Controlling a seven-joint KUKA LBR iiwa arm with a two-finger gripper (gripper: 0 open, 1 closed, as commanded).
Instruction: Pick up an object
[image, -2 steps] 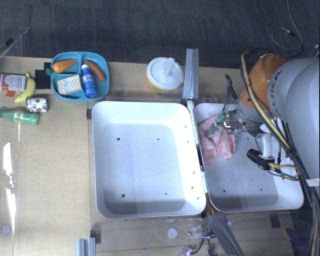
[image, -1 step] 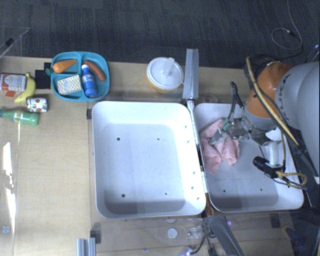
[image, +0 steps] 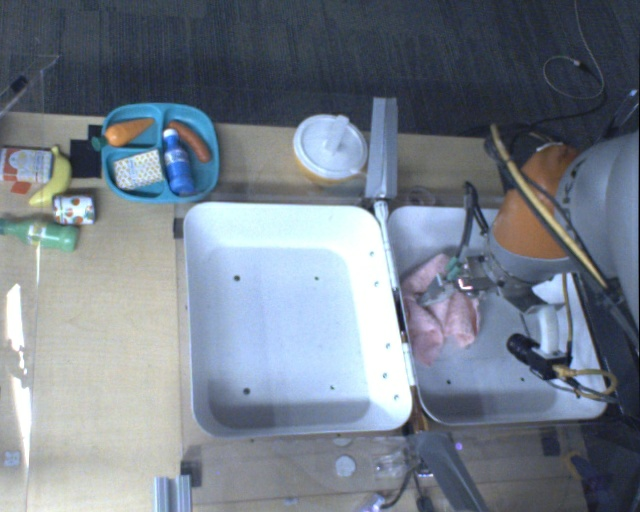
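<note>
While the gripper (image: 447, 283) hangs low in the right bin (image: 520, 400), a pink cloth (image: 440, 315) lies directly beneath it, near the bin's left wall; finger spread unclear.

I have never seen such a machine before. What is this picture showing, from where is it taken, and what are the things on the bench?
One camera looks down at a slant on a bench. The grey and orange robot arm reaches in from the right. Its gripper is low over a pink cloth in the right white bin; whether it holds the cloth is unclear. Beside it is the left white bin. Behind them stand a lidded cup and a blue tray with toy food.
</note>
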